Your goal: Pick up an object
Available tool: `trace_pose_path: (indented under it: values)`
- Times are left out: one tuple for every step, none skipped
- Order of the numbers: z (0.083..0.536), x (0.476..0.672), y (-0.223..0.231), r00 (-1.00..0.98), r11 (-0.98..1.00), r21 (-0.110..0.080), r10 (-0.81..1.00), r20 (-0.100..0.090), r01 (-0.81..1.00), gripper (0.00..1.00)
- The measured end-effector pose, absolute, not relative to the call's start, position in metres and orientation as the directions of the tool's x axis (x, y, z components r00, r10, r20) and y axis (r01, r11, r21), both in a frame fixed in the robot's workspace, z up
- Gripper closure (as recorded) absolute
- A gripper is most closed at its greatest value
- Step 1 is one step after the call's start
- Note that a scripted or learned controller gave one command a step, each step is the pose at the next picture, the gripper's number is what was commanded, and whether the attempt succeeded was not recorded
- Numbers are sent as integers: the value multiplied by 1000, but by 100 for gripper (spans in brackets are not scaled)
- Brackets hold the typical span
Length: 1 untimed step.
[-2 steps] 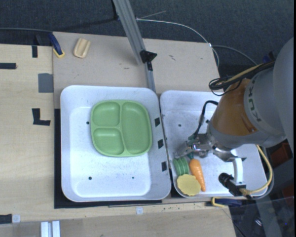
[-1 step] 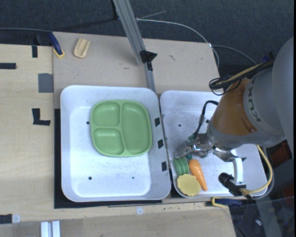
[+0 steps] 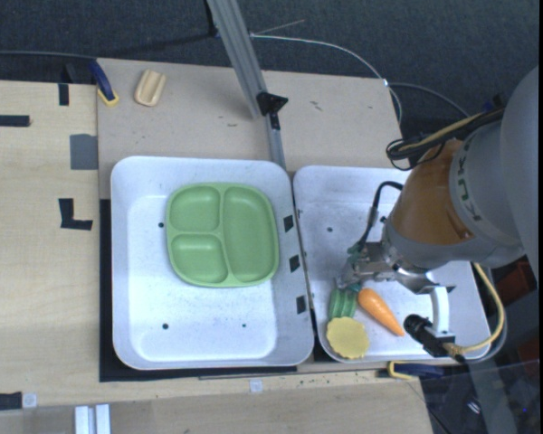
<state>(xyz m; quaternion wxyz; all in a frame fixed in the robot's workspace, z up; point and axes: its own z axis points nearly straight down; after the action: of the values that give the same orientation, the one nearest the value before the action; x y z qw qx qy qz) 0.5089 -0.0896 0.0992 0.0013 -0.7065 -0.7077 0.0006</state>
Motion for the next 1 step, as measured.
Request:
trace_pose_path:
  values:
    - [151, 520, -91, -2, 2, 3, 1000, -1, 1000, 100]
